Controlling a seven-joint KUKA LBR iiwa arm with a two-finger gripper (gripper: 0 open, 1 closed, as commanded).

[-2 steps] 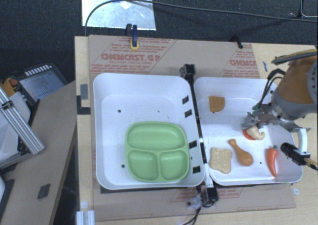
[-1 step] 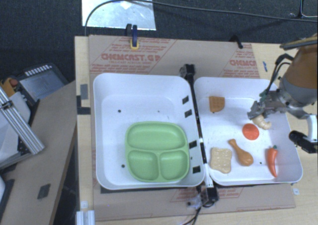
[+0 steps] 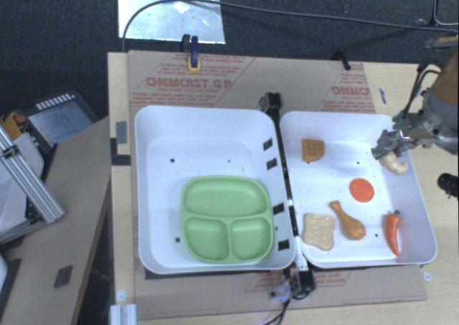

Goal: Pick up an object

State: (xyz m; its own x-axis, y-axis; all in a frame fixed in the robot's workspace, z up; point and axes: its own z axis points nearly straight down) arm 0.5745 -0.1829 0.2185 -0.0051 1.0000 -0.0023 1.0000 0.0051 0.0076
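Note:
My gripper (image 3: 386,147) hangs over the far right side of the right bin (image 3: 337,130), reaching in from the right. Just below it, at the bin's right wall, lies a small cream-coloured piece (image 3: 396,165); it looks close to the gripper, and I cannot tell whether they touch. Further objects in this bin: a brown bread-like piece (image 3: 313,150) at the far left, a red-orange disc (image 3: 362,190) in the middle, a toy drumstick (image 3: 348,220), a pale cracker (image 3: 319,231) at the near left, and a toy carrot (image 3: 392,232) at the near right.
The left bin (image 3: 165,144) holds a green divided plate (image 3: 226,217) at its near side. A black divider with clips (image 3: 281,173) runs between the bins. A cable (image 3: 301,19) crosses the dark floor behind the bench.

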